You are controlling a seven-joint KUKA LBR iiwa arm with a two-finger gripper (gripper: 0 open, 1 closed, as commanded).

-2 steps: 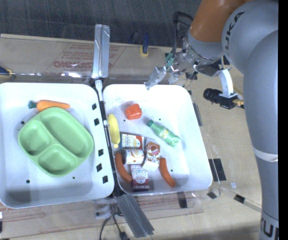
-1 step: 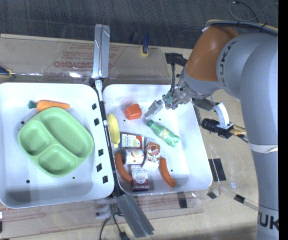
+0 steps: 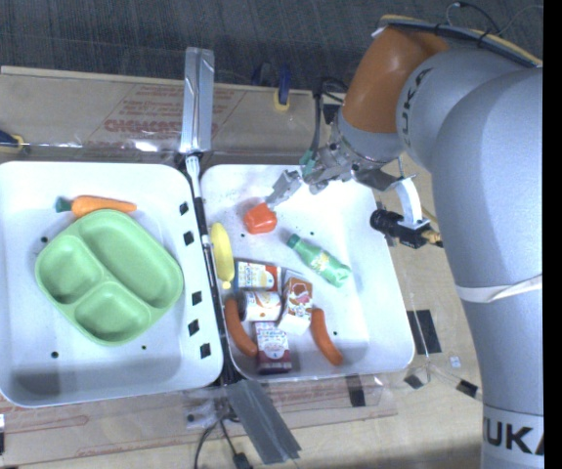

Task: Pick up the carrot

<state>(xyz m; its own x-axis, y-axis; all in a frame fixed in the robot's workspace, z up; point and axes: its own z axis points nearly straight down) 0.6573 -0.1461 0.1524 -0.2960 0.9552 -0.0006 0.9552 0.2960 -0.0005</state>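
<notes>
The carrot (image 3: 103, 204), orange with a small green top, lies in the left bin (image 3: 7, 262) near its far wall, just beyond the green divided plate (image 3: 109, 277). My gripper (image 3: 285, 186) hangs over the far part of the right bin (image 3: 383, 291), just above and right of a red tomato-like toy (image 3: 259, 218). Its fingers stand open with nothing between them. The carrot is far to the gripper's left, across the wall between the bins.
The right bin holds a yellow banana-like piece (image 3: 222, 252), a green bottle (image 3: 320, 260), several small food cartons (image 3: 261, 301) and two orange sausages (image 3: 325, 338). A metal bar (image 3: 197, 96) rises at the bins' shared far corner.
</notes>
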